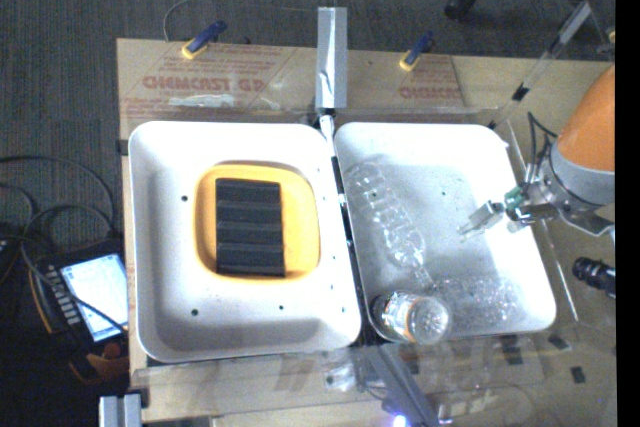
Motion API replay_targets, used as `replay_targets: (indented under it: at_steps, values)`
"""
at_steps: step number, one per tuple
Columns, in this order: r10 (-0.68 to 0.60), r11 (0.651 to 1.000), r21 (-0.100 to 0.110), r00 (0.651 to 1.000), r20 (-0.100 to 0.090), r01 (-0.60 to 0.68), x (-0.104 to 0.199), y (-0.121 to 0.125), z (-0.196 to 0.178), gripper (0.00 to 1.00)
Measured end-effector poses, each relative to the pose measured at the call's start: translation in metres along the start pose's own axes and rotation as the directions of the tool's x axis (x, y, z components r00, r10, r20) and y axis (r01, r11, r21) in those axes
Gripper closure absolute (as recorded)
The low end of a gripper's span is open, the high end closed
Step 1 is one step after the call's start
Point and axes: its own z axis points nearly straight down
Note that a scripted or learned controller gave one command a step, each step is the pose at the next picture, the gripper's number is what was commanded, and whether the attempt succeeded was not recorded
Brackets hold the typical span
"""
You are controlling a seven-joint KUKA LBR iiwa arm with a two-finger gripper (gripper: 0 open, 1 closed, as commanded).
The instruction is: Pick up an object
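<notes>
My gripper [478, 221] hangs over the right-hand bin [420, 130], close to its right wall and about halfway along it, with its tip pointing toward the view's lower left. Whether it is set wide or narrow cannot be told from this slanted view above. Nothing can be seen caught in it. Behind it, toward the view's right, my grey arm rises to its orange band [600, 125].

The objects on offer lie apart from my gripper. A clear bottle [385, 210] rests on its side on the bin floor to the view's left of my gripper, running at a slant from the bin's upper left toward its middle. A second bottle [412, 317], with an amber tint showing through it, sits lower left of my gripper, against the bin's near rim. A crumpled piece of clear plastic [490, 295] lies just below my gripper in the view, near the lower right corner. My gripper is not touching any of the three as far as can be seen.

Well to the left, beyond the seam where the two bins meet, the left-hand bin [160, 215] holds a yellow tray [305, 215] with a black ribbed block [250, 227] lying flat on it.

Farther off, at the back of the bench [200, 85], two blue clamps [203, 38] [417, 48] grip the board's edge. A small lit screen [95, 290] lies on the floor at the far left.
</notes>
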Motion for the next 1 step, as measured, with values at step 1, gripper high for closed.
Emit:
replay_targets:
  at_steps: [1]
  values:
    - [-0.027,1.000,-0.003,1.000,0.000,0.027,0.0287,-0.0309,-0.0809,0.00]
